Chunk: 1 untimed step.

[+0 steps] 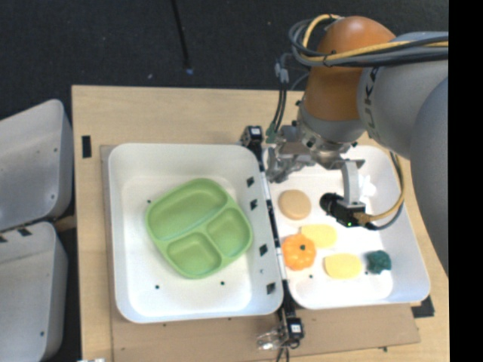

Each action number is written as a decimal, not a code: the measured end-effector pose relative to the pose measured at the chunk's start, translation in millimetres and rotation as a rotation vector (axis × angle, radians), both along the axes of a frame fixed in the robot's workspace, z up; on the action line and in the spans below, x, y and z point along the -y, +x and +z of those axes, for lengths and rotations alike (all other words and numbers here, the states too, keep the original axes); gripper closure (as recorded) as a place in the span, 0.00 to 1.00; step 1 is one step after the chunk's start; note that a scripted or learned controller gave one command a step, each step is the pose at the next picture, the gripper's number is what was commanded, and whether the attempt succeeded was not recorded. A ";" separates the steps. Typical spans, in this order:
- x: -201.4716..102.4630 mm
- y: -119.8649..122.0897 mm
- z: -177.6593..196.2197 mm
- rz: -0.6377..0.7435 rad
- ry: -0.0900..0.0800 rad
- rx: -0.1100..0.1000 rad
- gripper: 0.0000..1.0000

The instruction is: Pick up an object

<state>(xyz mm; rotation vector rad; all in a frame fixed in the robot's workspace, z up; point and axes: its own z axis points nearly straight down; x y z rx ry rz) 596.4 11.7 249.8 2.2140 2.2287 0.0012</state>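
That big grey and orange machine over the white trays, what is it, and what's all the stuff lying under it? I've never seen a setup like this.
It is a robot arm, grey with an orange band above its wrist. The single camera is fixed above the bench and looks down at a slant, and the arm reaches in from the right of the picture. At its end hangs a gripper, the part meant for picking things up; it hovers over the top of the right bin. Nothing can be seen held in it.

Two shallow white bins sit side by side on a wooden bench. The left bin holds a green divided plate. The right bin holds small toy foods: a round tan cookie, an orange pumpkin, two yellow pieces and a small dark green item.
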 end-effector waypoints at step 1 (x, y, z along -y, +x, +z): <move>-60.1 11.7 -8.6 0.001 0.001 0.000 1.00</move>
